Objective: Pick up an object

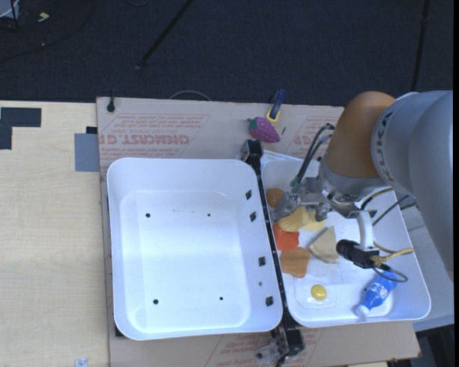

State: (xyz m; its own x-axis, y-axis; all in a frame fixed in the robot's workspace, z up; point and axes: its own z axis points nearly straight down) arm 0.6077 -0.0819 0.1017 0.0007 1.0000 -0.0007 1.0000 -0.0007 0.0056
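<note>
Over the right bin (413, 312), in the camera view, the arm (398, 144) is reaching in from the right edge and hanging its gripper (310, 201) low above the far-left part of that bin, close to the divider shared with the left bin (183, 174). Wrist hardware and cables are covering the tool's tip, so whether the claw is spread or closed cannot be told, and nothing is showing as held in it.

Directly under and just toward the near side of the gripper, a yellow piece (300, 220) is lying with its long axis running roughly left to right across the bin. This looks like the likeliest thing to pick, since it is sitting almost straight below the claw, so the coming move is probably turning on a short, nearly vertical drop. Touching its near edge, an orange-red piece (286, 240) is lying, with a tan wedge (324, 245) beside it toward the right and a brown piece (294, 262) nearer the front rim. Crowding here is risking a pinch on two items at once.

Farther toward the near edge, a fried egg toy (318, 292) and a small blue bottle (375, 293) are lying well apart from the claw. On the cardboard beyond the far rim, a purple toy (265, 130) is resting.
</note>
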